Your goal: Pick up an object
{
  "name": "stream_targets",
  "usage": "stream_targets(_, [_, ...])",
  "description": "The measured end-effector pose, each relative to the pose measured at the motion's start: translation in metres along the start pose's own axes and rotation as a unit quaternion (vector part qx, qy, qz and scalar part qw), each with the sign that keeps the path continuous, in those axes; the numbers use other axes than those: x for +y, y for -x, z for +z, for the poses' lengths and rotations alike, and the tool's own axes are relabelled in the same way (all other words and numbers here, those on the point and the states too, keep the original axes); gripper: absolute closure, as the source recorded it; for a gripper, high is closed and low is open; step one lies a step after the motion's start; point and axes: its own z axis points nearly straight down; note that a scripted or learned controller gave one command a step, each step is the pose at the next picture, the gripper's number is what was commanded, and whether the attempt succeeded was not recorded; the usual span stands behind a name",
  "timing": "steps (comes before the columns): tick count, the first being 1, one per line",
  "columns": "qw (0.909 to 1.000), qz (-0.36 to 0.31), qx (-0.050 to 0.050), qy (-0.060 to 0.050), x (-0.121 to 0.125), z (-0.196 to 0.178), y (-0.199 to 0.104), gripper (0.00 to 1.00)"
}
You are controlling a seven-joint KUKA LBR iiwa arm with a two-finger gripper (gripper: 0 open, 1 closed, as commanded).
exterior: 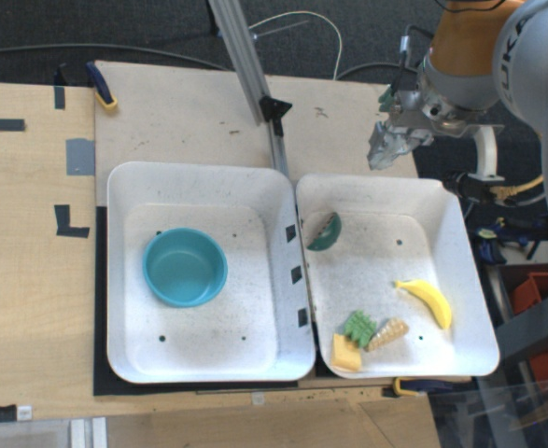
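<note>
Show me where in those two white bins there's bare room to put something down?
Left bin: floor is bare all round the bowl. Right bin: bare patch between the green piece and banana. Its near corner is crowded: green toy, cone, yellow block.

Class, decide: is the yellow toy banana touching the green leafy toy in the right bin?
Apart. The camera view shows bare white bin floor between the banana and the green toy.

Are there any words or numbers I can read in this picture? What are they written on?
"KU": dark letters on the grey robot arm, cut off at the picture's edge.
Nothing else has readable writing: not the blue bowl, the banana or the white bins.
</note>
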Motion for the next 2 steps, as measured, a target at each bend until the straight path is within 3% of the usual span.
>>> stream_targets(1, [1.0, 0.0, 0.0, -0.001, -0.009, 0.017, -0.054, 1.0])
stream_targets(2, [1.0, 0.0, 0.0, -0.001, 0.001, 0.033, -0.105, 1.0])
